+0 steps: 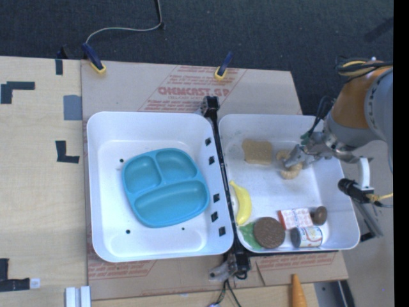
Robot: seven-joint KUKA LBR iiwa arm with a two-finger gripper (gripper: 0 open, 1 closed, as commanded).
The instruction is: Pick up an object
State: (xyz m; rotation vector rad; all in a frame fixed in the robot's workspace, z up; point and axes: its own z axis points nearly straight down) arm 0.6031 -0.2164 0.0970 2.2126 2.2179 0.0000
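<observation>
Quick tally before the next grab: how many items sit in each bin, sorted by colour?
Left bin:
Blue: 1, divided plate

Right bin:
Tan: 2, sponge-like block, small piece at the pincer
Yellow: 1, banana
Brown: 2, round cookie, small ball
Red and white: 1, packet
Grey and white: 1, can-like item

Total: 8

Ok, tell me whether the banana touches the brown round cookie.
Touching. In the camera view the banana's lower end meets the upper left edge of the brown round cookie, with no white bin floor between them.
</observation>
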